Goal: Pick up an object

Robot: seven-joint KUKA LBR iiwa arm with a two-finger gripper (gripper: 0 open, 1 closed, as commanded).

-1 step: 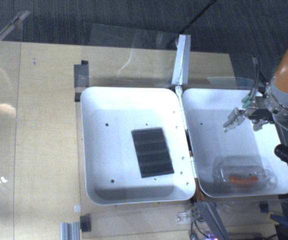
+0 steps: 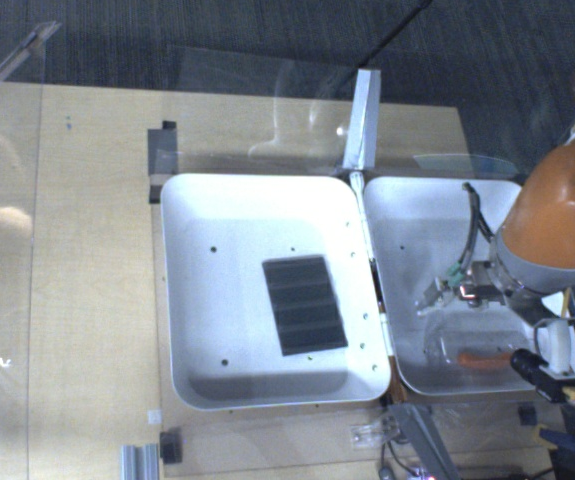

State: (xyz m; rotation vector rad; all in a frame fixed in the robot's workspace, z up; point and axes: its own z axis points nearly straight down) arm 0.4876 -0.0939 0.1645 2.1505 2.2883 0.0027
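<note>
A dark ribbed rectangular pad (image 2: 305, 305) lies flat in the middle of the left bin (image 2: 197, 268). In the right bin (image 2: 407, 228), a clear plastic item with an orange-red part (image 2: 479, 357) lies near the front wall. My gripper (image 2: 445, 293) hangs low over the middle of the right bin, just behind and slightly left of that clear item. Nothing is visibly held in it. The arm's orange band (image 2: 557, 218) rises at the right above the wrist.
A metal post (image 2: 363, 128) stands at the back where the two bins meet. Black brackets (image 2: 164, 148) sit at the left bin's corners. Cables and a black connector (image 2: 532, 368) crowd the right bin's front right corner. Bare wooden bench (image 2: 77, 298) spreads out to the left.
</note>
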